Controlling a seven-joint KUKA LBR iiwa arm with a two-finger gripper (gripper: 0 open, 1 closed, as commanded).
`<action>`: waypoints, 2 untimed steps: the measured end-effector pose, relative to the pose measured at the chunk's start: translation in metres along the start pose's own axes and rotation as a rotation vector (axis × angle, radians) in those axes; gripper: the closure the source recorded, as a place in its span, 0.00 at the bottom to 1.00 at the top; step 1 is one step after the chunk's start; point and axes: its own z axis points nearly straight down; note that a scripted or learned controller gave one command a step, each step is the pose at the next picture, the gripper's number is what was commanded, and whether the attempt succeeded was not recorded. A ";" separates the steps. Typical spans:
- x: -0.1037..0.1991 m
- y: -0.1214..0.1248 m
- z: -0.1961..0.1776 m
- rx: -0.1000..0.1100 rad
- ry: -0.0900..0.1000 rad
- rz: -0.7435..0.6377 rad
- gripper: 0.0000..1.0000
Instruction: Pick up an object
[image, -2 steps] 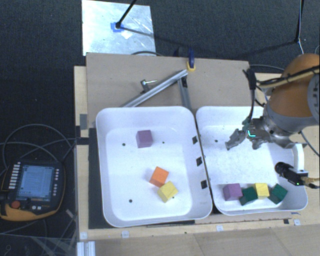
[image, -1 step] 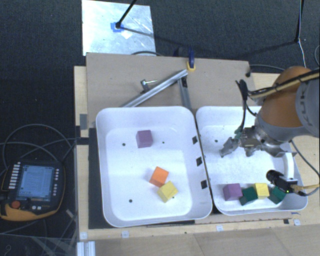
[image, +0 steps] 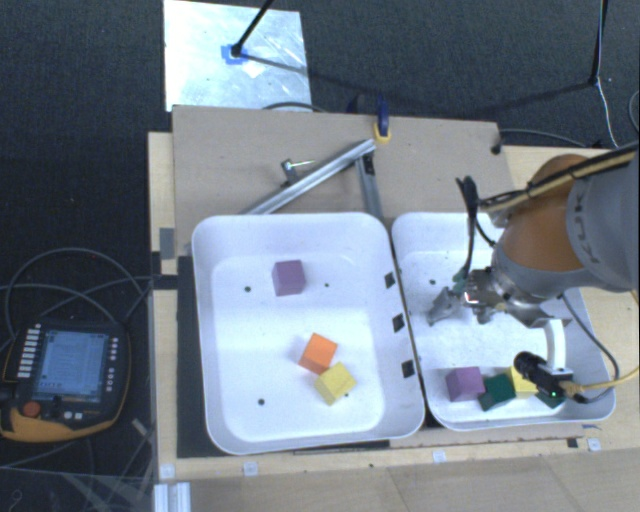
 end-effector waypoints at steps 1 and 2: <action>0.000 0.000 0.031 -0.001 0.000 0.000 0.00; 0.000 0.002 0.018 -0.007 -0.001 -0.002 1.00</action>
